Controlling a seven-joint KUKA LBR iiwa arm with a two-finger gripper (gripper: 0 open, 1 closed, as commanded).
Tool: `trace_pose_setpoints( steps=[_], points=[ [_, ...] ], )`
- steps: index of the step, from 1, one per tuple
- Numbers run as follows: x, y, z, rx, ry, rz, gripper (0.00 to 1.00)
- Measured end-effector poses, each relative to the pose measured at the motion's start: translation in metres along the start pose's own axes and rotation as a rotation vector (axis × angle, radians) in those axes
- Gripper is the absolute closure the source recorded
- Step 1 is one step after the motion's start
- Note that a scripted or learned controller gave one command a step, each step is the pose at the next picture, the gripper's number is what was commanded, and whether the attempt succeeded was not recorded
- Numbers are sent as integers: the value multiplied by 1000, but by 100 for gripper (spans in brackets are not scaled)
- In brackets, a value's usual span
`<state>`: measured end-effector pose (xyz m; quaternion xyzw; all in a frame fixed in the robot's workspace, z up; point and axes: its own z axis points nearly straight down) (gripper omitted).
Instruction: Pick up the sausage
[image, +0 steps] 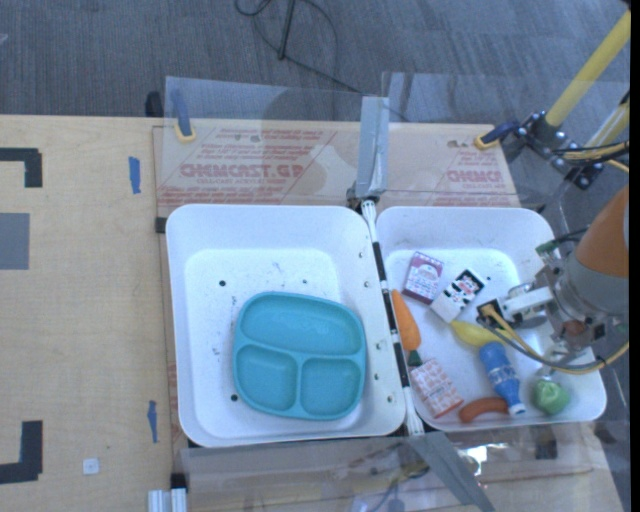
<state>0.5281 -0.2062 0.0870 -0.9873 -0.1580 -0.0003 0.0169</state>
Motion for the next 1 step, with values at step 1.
trace_pose_setpoints(
  steps=[1],
  points=[
    [69, 16, 1, 2, -3, 87, 0]
  ],
)
